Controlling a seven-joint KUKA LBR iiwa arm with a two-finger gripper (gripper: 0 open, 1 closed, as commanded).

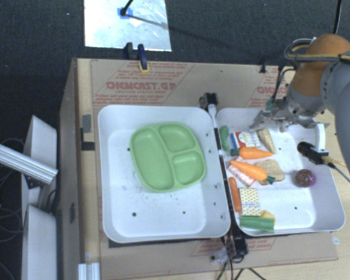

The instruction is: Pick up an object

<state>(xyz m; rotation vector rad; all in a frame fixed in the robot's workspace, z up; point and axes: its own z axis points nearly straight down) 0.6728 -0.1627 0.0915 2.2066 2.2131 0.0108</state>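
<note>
Bins on cardboard-covered bench, dark floor around; gripper state unclear.

Things counted, by kind
2 white bins, 1 green plate, 3 carrots, 1 purple ball, 1 robot arm.

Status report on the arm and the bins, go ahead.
Gripper low over right bin's back edge. Toy food piled at its left side, nothing held. Green tray in left bin.
</note>
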